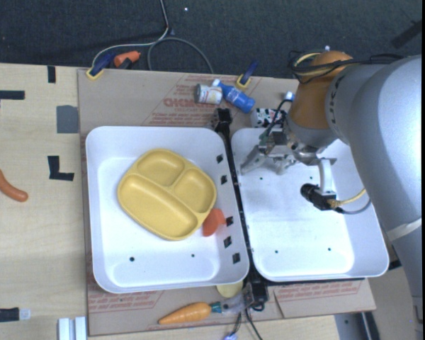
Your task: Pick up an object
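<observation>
gripper (263, 156), open and empty, low over right bin's (304, 261) far left corner; yellow divided plate (166, 192) and orange piece (212, 222) leftward, across the divider in left bin (156, 275).

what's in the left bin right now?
The left bin holds a yellow divided plate, tilted, and a small orange piece touching its lower right edge. Whatever lies under the plate is covered. The gripper is over the right bin.
</observation>
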{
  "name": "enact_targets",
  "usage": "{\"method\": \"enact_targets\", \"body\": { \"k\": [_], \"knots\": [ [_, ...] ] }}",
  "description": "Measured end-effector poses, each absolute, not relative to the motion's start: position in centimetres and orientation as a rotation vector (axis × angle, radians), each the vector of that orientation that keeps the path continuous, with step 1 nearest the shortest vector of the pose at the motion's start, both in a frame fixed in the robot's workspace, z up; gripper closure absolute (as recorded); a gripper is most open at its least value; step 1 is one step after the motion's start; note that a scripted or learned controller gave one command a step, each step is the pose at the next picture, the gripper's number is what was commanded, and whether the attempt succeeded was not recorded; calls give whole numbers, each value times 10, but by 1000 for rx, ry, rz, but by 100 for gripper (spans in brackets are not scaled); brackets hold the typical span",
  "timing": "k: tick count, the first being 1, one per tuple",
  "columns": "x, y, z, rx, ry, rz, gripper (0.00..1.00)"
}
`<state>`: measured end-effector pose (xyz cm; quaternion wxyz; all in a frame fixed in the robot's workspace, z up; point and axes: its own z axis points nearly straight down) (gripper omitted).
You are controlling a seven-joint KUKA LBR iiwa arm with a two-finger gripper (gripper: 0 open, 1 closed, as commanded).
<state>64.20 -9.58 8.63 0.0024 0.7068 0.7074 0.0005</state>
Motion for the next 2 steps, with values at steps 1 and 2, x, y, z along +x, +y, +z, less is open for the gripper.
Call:
{"method": "enact_targets", "body": {
  "k": [1, 2],
  "knots": [
    [669, -105, 86, 2218, 2224, 2, 0],
    [669, -105, 96, 2215, 2223, 2, 100]
  ]
}}
